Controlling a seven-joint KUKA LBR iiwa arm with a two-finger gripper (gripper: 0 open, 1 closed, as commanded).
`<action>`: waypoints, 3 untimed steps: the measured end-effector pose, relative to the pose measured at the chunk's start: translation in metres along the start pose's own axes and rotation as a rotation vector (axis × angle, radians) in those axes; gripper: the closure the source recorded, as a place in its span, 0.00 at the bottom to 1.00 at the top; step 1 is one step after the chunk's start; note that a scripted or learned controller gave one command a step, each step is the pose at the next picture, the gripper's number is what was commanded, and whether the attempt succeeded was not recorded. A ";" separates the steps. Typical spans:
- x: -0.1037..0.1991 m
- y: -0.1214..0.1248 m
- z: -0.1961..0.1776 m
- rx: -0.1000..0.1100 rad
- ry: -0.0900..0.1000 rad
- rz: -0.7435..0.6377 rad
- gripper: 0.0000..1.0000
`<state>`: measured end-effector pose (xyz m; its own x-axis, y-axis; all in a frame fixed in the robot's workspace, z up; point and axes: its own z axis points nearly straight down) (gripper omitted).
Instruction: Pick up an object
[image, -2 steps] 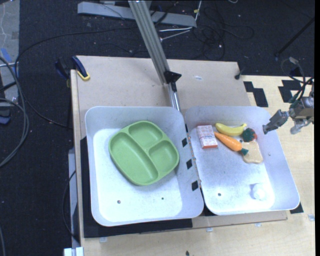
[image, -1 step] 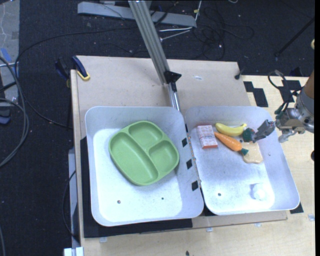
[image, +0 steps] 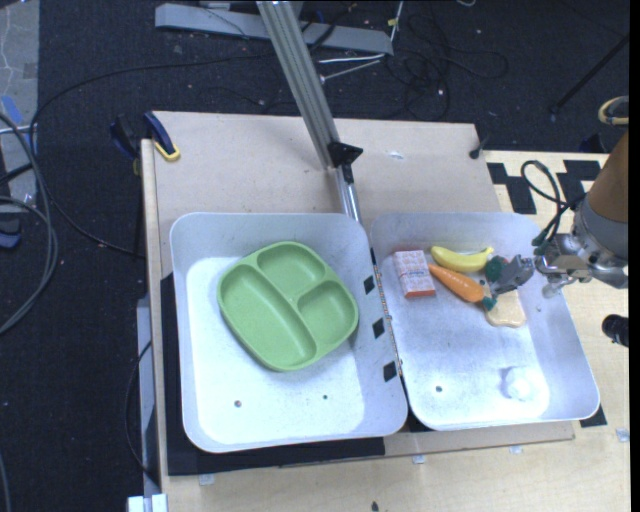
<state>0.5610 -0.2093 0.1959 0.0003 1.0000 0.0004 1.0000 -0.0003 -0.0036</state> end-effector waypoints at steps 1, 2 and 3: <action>0.010 -0.001 0.050 0.001 0.001 -0.001 0.00; 0.009 0.001 0.037 -0.006 -0.002 -0.001 1.00; 0.002 -0.006 -0.018 -0.008 -0.003 0.001 1.00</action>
<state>0.5549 -0.2070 0.2139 0.0014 1.0000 -0.0024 1.0000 -0.0014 0.0048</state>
